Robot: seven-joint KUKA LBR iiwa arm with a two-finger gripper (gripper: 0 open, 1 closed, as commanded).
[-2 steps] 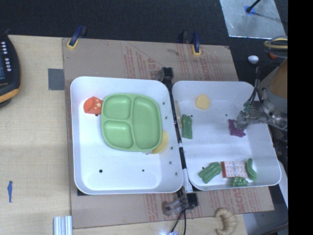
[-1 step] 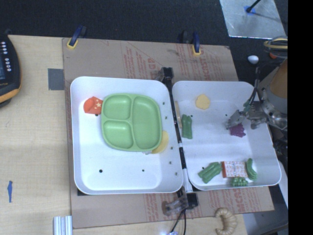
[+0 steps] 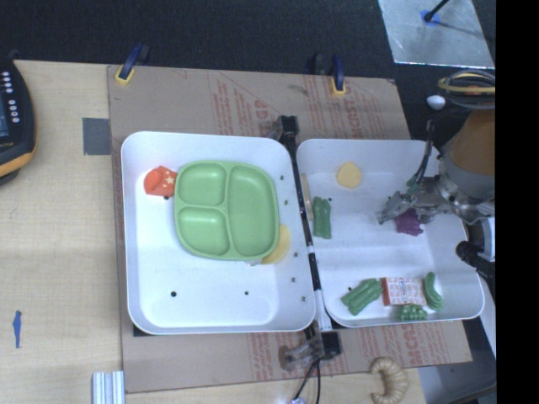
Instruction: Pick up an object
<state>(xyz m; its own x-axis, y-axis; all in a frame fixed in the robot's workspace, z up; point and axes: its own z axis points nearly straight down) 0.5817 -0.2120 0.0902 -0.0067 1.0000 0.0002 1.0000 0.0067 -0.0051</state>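
Hovering gripper (image 3: 402, 211) over purple obj (image 3: 410, 223), right bin (image 3: 337, 251), mid-right of frame | fingers look splayed wide abt it, nothing clamped yet | tip: centre on obj, drop straight, close slow, avoid bin wall | green tray (image 3: 226, 209) left bin, leave alone

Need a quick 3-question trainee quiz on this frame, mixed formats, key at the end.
1. True or false: the green divided plate lies in the left bin.
2. Which item lies nearest the hand? A) purple piece B) yellow disc C) red item with a star
3. Fill in: the red-and-white packet lies near the ____ edge of the right bin, as the camera sees it.

Key: 1 true; 2 A; 3 bottom.
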